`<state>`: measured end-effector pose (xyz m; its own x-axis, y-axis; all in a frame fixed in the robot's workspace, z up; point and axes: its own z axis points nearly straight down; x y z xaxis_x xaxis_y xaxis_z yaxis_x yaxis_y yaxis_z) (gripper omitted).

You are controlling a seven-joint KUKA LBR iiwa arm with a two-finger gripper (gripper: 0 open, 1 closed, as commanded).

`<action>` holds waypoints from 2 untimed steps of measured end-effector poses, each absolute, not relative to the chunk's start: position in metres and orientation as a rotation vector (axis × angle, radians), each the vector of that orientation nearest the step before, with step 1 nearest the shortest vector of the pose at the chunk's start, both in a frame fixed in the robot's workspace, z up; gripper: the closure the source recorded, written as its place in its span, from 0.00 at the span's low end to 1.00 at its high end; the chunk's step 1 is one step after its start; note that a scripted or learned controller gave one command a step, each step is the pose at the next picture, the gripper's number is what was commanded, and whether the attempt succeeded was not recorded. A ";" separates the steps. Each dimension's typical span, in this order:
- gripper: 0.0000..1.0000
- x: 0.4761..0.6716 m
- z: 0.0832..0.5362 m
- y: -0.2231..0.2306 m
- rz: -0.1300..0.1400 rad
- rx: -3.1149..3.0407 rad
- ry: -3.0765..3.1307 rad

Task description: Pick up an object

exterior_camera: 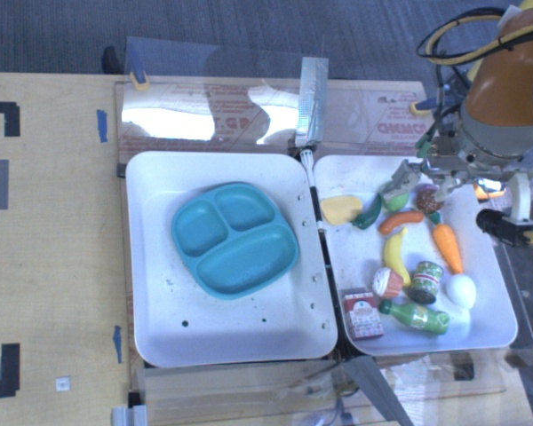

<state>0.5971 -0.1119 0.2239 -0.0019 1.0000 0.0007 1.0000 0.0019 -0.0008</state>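
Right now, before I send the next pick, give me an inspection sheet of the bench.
Surface: left bin and right bin, side by side.
Job's things: banana, carrot, white egg, green bottle, small red box, crowded in the right bin.
Clutter: blue divided plate in the left bin.
Grippers: gripper over the right bin's far edge; nothing seen held.
Cables: yellow-and-black loop above the wrist.
Surroundings: blue tape marks on the board.

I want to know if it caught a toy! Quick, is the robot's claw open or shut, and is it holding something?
Gripper: over the right bin, near the toy food at its top; open or shut cannot be told, and no toy is seen between its fingers.
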 end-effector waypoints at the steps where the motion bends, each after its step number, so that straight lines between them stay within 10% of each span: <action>1: 0.00 0.538 0.099 -0.151 0.010 -2.220 -2.212; 2: 1.00 0.542 0.113 -0.149 -0.003 -2.224 -2.222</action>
